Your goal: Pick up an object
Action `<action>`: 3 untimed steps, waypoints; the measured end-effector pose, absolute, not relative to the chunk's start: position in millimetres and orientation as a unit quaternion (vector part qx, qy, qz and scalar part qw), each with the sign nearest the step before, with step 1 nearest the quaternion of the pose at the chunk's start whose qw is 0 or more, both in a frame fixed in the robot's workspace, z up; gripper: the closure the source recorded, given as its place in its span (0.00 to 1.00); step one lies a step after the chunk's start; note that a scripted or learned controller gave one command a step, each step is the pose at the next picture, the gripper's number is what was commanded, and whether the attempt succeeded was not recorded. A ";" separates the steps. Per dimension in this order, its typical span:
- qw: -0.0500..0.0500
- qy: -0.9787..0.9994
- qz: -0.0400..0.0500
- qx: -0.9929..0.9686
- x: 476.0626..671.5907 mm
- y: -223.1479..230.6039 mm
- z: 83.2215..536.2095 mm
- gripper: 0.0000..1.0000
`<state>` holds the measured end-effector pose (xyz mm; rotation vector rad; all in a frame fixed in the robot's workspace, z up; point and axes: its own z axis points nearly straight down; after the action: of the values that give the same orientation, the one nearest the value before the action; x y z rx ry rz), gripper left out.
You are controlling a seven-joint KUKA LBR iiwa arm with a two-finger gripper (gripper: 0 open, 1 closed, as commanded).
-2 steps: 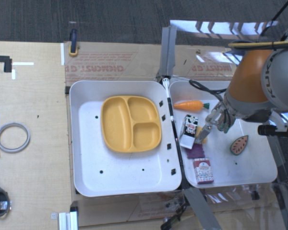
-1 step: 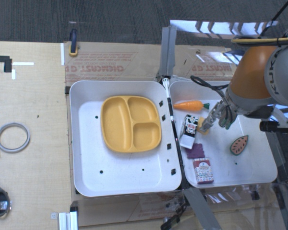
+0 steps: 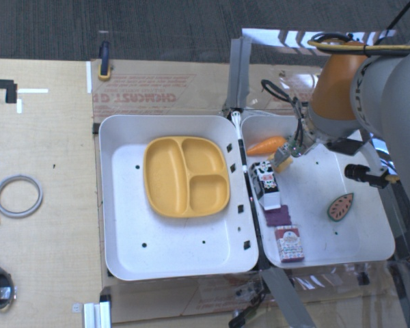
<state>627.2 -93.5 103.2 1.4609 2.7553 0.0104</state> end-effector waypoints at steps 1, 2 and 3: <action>0.010 0.882 -0.002 0.472 623.8 -100.5 98.5 0.00; 0.011 0.882 -0.001 0.471 625.0 -98.8 109.0 1.00; 0.014 0.881 -0.001 0.473 626.0 -103.2 111.8 0.00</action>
<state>626.0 -103.2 111.8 1.4717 2.7427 -0.0036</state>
